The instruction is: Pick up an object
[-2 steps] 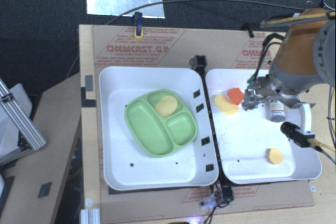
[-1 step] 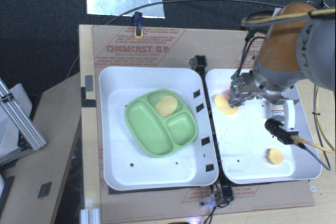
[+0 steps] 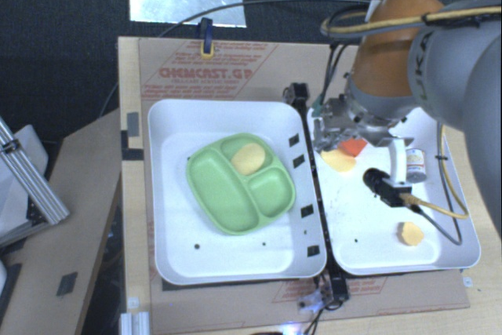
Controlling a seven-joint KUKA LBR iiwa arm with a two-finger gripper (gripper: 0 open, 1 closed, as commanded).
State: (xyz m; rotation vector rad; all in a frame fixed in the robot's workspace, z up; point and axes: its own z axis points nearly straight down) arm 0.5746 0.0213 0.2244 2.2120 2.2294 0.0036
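- Closest to the camera among the loose things is a small yellow block [image 3: 410,233], which lies alone near the front of the right bin [image 3: 369,247].
- Further back in the same bin, a small white bottle [image 3: 414,164] with a label is near the right wall; I cannot tell if it stands or lies.
- At the back left of the right bin, a flat yellow piece [image 3: 340,162] lies close to the wall between the two bins, and an orange piece [image 3: 354,147] lies just behind it, touching it or almost touching.
- The grey arm [image 3: 459,59] comes in from the right, with its orange band [image 3: 396,35] above the wrist, and the wrist hangs over these two pieces.
- The jaws point down at this corner, but the wrist covers them, so I cannot tell if they are apart or together, and I see nothing held.
- The left bin [image 3: 180,247] holds a green divided plate [image 3: 227,204], and a round pale yellow item [image 3: 249,158] sits in its back compartment.
- Both bins rest on a cardboard sheet [image 3: 212,71] with red print, on the tan surface [image 3: 86,161].
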